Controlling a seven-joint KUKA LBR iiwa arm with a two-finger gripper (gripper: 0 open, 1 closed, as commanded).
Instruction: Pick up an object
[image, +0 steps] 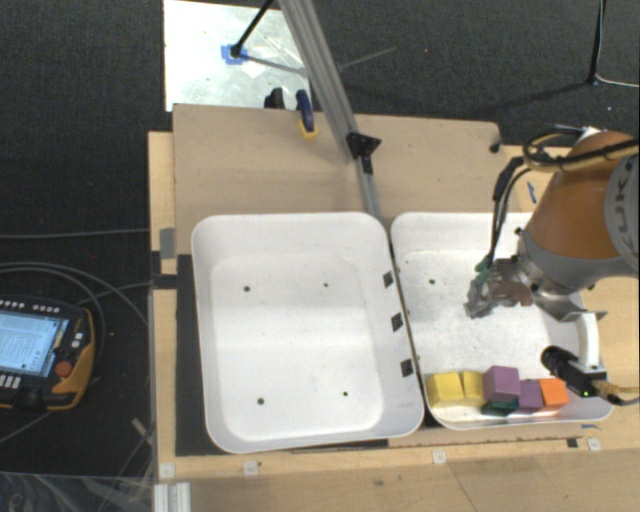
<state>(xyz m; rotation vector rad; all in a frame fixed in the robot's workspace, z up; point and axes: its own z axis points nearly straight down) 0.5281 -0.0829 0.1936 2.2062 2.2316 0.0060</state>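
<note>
My gripper (484, 297) hangs over the middle of the right-hand shallow white plastic bin (440, 240), and I cannot tell how it is set; it shows as a dark blur under my grey wrist and the orange band, with nothing visibly in it

What I could pick lies toward the bin's near edge, below me and a little to the right in the camera view: a soft-looking yellow block (456, 388), a purple cube (502, 381), a small dark green piece (499, 406) tucked in front of the purple one, a lilac block (530, 395) and an orange block (554, 392). They sit in a row along the near wall, touching or just beside one another, so the row's long axis runs left to right, across my line of reach

The purple cube is nearest to straight below me. The yellow block at the left end has open floor on its left, which I judge the easier approach. The blocks look squat, with no clear pointing direction

The left-hand white bin (300, 330) lies well apart
</note>
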